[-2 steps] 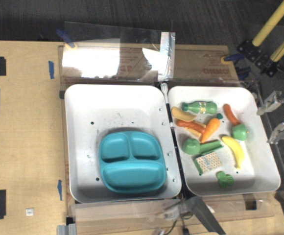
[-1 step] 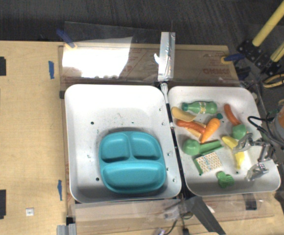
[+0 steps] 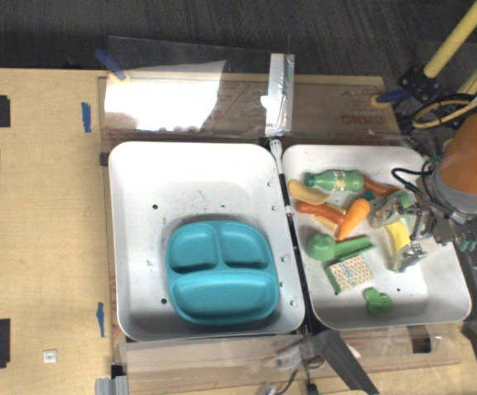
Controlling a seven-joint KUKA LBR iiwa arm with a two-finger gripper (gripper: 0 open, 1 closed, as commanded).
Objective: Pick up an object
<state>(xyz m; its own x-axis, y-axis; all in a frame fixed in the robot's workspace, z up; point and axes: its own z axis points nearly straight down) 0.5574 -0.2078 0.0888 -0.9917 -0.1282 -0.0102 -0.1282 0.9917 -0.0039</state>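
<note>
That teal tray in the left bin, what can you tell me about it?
The teal tray looks like smooth moulded plastic, rounded at the corners, with three hollows: two small ones at the far side and one wide one at the near side. It lies flat on the floor of the left bin, toward the near wall.

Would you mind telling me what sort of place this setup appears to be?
Probably a robotics lab bench for grasping trials: two white bins, toy food heaped in the right one, and a grey-and-orange arm reaching in.
</note>
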